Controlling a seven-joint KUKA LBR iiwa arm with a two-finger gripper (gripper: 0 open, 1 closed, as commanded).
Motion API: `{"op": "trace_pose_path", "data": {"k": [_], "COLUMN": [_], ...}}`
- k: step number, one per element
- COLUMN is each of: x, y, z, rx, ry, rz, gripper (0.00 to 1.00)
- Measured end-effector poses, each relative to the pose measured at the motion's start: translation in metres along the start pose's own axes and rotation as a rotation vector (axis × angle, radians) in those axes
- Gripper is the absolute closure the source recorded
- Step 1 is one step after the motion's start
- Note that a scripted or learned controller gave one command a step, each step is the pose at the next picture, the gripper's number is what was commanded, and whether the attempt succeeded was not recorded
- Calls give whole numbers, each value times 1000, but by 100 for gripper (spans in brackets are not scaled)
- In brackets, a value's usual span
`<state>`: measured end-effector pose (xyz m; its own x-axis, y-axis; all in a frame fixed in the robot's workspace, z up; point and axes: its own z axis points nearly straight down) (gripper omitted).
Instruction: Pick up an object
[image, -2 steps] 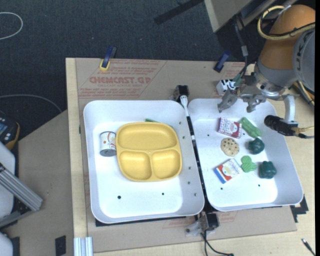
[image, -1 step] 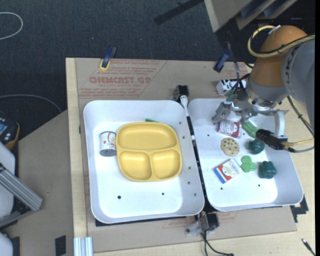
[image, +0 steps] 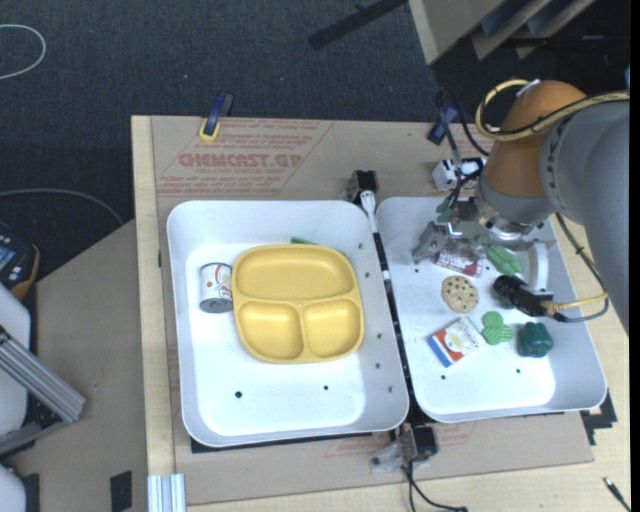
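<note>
Grey arm with the orange band reaches in, its two-finger gripper low over the right white bin's far end; open or closed, I can't tell. Beneath lies a red-and-white packet, a round speckled cookie just beside.

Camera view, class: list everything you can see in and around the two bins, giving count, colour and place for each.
Bins: 2, white, side by side on the bench; left bin, right bin.
Divided plate: 1, yellow, middle of left bin.
Small can: 1, silver with a red label, left of the plate.
Cookie: 1, tan with dark specks, right bin.
Packet: 1, white, red and blue, below the cookie.
Green toys: 2, right bin's right side.
Clamp: 1, blue and yellow, bench's far edge.
Gripper: 1, grey, low over the right bin's far end.
</note>
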<state>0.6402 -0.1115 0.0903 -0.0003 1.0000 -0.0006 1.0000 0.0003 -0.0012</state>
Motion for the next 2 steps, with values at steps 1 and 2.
{"op": "trace_pose_path", "data": {"k": [1, 2], "x": [-1, 6], "y": [3, 10], "z": [-16, -75], "rx": [-11, -10], "ry": [-3, -1], "rz": [1, -2], "gripper": [100, 100]}}
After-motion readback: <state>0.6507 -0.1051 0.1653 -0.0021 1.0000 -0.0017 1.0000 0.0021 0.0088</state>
